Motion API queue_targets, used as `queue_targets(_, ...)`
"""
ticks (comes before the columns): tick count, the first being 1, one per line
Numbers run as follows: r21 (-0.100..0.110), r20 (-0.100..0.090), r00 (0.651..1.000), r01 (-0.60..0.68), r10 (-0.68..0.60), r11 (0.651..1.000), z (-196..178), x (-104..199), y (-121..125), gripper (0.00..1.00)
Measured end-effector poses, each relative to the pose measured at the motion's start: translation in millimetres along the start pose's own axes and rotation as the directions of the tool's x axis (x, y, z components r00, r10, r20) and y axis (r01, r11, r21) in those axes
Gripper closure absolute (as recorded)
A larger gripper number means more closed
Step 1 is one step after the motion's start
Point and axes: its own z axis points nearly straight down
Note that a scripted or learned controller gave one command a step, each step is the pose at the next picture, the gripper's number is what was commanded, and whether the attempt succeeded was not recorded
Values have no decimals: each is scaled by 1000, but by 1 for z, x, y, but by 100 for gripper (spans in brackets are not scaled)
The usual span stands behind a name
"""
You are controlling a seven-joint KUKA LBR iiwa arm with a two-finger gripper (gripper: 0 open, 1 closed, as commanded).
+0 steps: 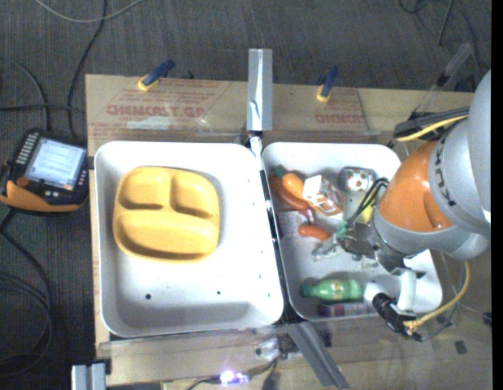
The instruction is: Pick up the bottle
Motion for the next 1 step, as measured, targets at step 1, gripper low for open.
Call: queue_targets(1, 0, -1, 1000, 0, 0, 1000, 0, 0, 0, 0)
